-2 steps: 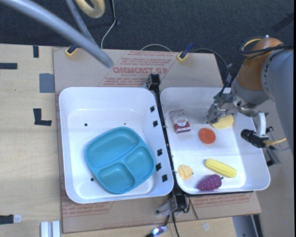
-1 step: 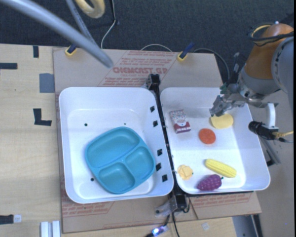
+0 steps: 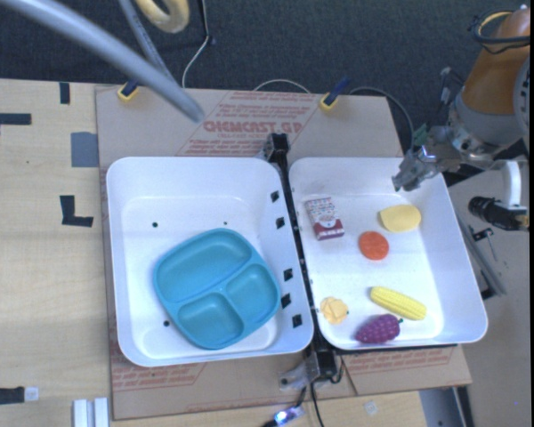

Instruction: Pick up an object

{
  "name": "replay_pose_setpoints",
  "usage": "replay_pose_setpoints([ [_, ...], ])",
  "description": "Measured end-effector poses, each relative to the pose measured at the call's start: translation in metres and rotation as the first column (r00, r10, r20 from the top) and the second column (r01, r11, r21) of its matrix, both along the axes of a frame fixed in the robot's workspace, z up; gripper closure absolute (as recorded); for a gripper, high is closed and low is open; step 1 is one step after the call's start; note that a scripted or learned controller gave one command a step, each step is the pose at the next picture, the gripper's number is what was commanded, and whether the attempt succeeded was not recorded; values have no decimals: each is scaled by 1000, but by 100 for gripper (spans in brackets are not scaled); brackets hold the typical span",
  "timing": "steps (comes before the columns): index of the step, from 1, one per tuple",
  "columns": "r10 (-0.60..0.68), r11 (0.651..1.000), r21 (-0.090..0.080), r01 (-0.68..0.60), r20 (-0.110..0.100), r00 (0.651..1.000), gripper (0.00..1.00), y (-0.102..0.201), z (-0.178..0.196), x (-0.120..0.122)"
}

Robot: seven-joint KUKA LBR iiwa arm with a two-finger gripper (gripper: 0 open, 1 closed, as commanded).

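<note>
Camera view: gripper [image 3: 408, 178] hovers at the right bin's [image 3: 458, 238] far rim, its grip state I cannot tell, so drop onto the yellow lump [image 3: 400, 218] just inside, squarely centred.

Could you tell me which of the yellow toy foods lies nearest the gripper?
The pale yellow lemon, just below the gripper; the corn cob lies farther down the right bin.

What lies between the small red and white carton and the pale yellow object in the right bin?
In the camera view, bare white bin floor separates the carton and the pale yellow object. The orange ball sits slightly below that line.
</note>
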State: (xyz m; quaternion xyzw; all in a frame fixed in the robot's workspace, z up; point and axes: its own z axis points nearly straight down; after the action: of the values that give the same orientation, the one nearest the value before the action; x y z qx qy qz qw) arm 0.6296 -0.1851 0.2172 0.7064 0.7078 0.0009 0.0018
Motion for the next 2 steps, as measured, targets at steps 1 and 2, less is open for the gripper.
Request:
replay_pose_setpoints([
  [1,0,1000,0,0,0,1000,100,0,53,1],
  [2,3,1000,2,-3,-5,1000,100,48,53,-5],
])
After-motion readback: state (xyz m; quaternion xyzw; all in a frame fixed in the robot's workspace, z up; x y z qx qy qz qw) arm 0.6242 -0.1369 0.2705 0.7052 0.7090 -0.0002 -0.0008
